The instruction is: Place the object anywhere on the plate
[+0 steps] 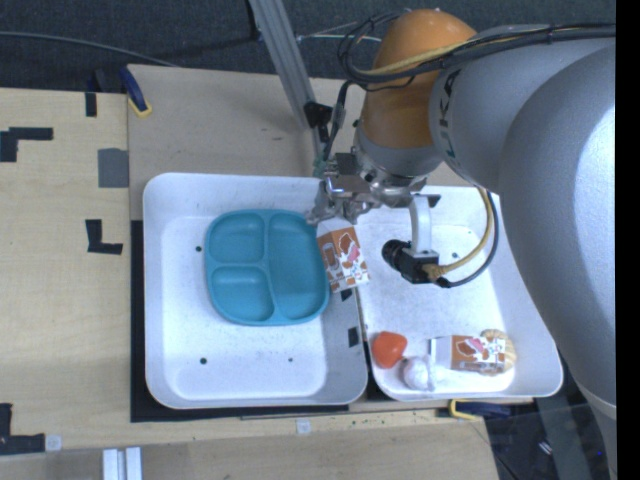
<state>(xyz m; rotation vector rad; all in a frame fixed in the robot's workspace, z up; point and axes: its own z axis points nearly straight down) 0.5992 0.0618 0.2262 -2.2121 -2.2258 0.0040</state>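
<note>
Left bin (180, 368) holding blue plate (265, 268), right bin (530, 353) with orange ball (389, 347), packet (483, 352)

You face a light wood-grain bench (60, 298) marked with black tape strips (100, 238) and one grey patch (113, 166). Beyond its far edge lies dark blue-grey carpet (120, 13). A metal strut (283, 48) slants across. Lighting is even overhead.

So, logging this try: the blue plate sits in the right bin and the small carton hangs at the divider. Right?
Not quite. The camera view shows the blue plate in the left bin, not the right one. The small carton does hang at the divider.
</note>
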